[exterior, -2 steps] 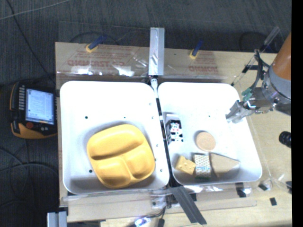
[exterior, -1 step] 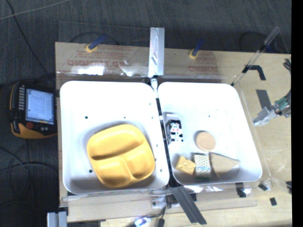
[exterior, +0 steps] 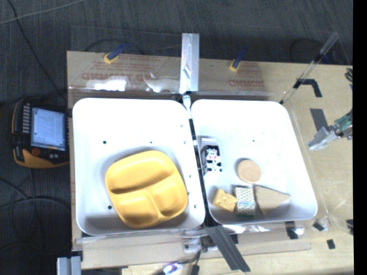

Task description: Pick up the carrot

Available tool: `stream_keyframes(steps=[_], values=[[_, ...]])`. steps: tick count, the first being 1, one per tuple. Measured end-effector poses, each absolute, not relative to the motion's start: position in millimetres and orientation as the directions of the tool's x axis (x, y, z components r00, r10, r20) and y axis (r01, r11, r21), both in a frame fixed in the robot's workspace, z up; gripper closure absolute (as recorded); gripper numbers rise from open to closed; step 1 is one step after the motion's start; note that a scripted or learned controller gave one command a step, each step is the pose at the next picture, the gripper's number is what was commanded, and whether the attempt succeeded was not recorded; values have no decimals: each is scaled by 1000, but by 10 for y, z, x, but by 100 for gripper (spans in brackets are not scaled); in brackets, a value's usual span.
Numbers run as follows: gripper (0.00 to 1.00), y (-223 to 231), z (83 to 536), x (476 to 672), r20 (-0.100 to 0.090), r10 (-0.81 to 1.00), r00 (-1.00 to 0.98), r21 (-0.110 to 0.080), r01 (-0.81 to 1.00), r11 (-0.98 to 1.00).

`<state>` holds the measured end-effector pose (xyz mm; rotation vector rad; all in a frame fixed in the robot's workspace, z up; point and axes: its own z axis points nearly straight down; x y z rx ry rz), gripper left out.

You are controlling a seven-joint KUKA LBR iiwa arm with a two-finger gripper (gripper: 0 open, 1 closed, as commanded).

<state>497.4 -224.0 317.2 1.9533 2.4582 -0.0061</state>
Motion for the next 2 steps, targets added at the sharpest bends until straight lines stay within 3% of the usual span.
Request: stream_keyframes(steps=[2], values=[[100, -2223, 3345, 5005, -5, 973, -230, -3, 973, 230]])
